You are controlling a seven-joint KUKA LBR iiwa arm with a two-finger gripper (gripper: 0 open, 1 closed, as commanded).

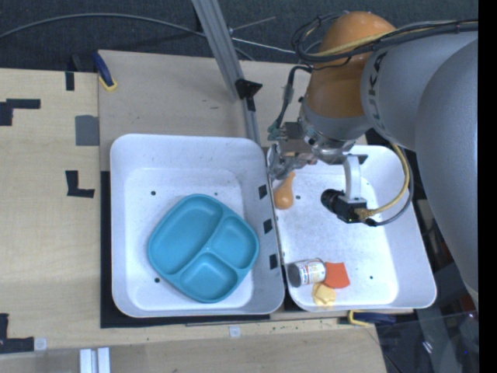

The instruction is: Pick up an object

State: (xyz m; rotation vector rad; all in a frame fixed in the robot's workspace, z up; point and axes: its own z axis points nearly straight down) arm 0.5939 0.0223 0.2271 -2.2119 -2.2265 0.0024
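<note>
Apparently the claw (286, 169) hangs over the left edge of the right bin (404, 286), close to the wall that it shares with the left bin (124, 208). Directly below it is a small orange-brown thing (284, 194), long and rounded, perhaps a toy piece of food. Its upper end reaches up to the claw, but the wrist covers that place, so I cannot tell if the claw is released or clenched, nor if it has the thing.

I judge this thing to be light and probably of smooth plastic or rubber, so it can slip or roll away under a bad pinch. A grip across its narrow middle seems the safest. The bin wall just beside it leaves little room on that side.

At the front of the same bin lie a small can (307, 273) on its side, an orange piece (337, 274) touching it, and a yellow bit (324, 294) near the rim. The can looks stiff, and being round it may roll. In the left bin rests a blue tray (203, 247) with three compartments, wide and flat, hard to hold except at its rim.
</note>
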